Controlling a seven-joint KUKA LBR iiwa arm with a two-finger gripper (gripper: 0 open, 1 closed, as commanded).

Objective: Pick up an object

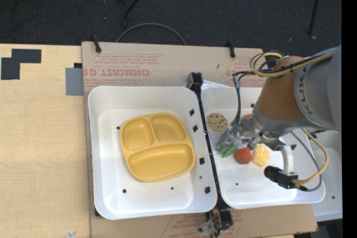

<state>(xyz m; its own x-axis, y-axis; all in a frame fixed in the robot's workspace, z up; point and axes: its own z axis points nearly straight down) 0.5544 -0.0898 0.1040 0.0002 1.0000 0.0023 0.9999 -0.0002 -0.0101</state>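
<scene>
The claw [237,136] hangs just above the red tomato [243,156]; its grip state can't be told.

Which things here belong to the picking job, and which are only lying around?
Job: gripper, cookie, green piece, tomato, corn, right bin.

Lying about: yellow tray, left bin, cardboard.
</scene>
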